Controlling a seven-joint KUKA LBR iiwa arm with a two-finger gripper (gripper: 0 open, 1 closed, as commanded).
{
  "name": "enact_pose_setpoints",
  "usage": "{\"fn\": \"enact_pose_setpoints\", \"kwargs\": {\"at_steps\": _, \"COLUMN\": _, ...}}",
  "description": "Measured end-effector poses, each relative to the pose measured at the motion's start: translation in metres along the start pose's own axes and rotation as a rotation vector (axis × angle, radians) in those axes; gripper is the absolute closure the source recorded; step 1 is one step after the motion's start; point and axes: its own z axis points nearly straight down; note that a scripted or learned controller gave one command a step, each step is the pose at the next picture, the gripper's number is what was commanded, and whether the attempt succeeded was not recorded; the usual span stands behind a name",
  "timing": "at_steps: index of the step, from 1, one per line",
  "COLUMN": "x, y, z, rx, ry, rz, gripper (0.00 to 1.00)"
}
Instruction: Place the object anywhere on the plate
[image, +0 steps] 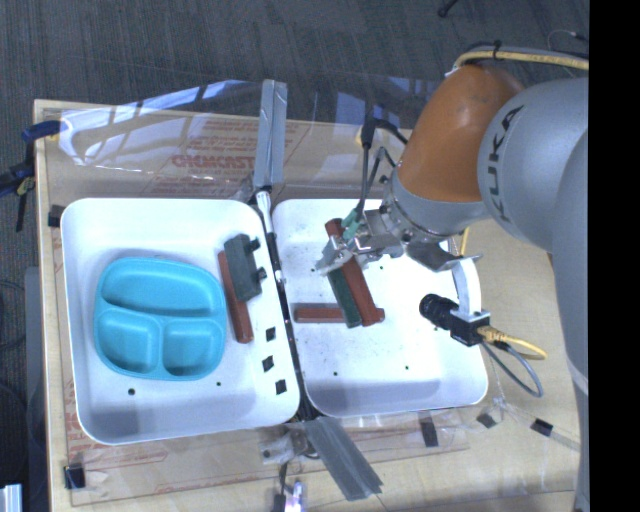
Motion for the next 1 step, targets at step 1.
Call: {"fn": "enact_pose_setpoints", "kwargs": {"at_steps": 1, "x": 0.0695, "y": 0.0498, "z": 0.0728, "rx": 0.003, "ry": 0.0, "rz": -0.112, "gripper": 1.0}}
